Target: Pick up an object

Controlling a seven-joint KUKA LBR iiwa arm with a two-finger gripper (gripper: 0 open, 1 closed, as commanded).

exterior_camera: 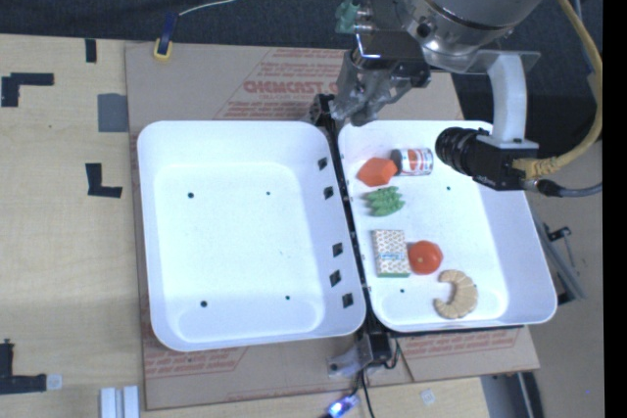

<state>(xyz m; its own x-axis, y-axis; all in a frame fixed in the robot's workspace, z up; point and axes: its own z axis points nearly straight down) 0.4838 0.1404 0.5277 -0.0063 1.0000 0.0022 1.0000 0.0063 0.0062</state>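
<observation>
The right bin holds several small items: an orange piece, a small red-and-white can lying on its side, a green leafy piece, a patterned flat box, a red tomato-like ball and a tan croissant. My gripper hangs over the far left corner of this bin, just above and behind the orange piece. Nothing shows in its grasp.
The left bin lies beside the right one, with black clips along the shared wall. A black camera unit on a white bracket overhangs the right bin's far side. Both bins rest on cardboard.
</observation>
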